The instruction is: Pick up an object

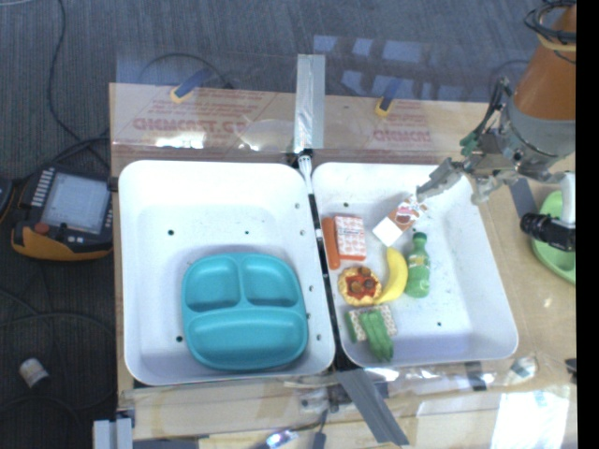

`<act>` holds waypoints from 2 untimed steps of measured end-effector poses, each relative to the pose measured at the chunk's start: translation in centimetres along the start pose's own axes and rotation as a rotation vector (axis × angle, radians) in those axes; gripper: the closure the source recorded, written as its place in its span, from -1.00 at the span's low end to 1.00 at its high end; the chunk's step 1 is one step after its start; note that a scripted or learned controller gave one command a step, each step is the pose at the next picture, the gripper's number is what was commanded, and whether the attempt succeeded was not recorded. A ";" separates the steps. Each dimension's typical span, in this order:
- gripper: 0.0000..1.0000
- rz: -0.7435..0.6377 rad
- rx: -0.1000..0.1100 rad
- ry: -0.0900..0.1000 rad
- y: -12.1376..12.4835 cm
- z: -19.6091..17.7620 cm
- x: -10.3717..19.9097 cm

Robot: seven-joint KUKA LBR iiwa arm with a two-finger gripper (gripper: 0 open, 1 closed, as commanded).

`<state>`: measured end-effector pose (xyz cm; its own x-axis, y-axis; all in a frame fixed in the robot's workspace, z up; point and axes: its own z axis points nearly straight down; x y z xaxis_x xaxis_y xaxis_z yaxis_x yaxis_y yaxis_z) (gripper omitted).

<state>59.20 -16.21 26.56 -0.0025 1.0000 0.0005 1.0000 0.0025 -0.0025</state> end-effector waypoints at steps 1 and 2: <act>-1.00 0.048 0.002 0.002 -4.8 14.2 0.9; -1.00 -0.003 -0.009 -0.004 -3.5 17.6 0.6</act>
